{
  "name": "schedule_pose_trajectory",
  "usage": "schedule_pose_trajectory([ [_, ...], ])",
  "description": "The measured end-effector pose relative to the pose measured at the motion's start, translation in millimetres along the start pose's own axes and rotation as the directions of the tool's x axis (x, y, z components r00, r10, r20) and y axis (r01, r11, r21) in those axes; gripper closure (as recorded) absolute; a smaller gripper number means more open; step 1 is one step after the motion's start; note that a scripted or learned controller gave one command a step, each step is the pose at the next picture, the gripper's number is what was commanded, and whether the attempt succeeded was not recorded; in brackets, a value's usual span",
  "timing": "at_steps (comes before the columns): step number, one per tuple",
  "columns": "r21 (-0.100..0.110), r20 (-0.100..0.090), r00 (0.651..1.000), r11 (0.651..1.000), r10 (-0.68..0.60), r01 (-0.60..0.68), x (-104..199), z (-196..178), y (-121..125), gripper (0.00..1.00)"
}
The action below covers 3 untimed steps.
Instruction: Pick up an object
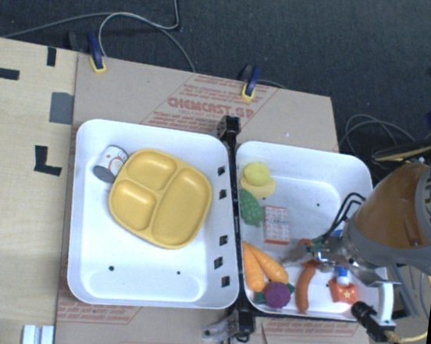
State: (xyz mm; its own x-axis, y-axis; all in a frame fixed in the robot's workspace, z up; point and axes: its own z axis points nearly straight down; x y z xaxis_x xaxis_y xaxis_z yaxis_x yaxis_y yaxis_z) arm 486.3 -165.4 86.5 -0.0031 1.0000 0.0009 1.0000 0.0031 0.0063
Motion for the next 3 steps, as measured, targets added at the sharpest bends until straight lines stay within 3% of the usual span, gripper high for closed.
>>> schedule_pose_trajectory([
  [1, -0.001, 0.001, 1.000, 1.000, 0.002, -0.002, -0.7, -10.0, 0.3, 1.00],
  [2, 0.007, -0.001, 1.000, 1.000, 0.000, 0.000, 107.6, -97.5, 27.0, 1.00],
  [3, 0.007, 0.000, 1.000, 1.000, 0.001, -0.001, 159.9, -142.5, 27.7, 1.00],
])
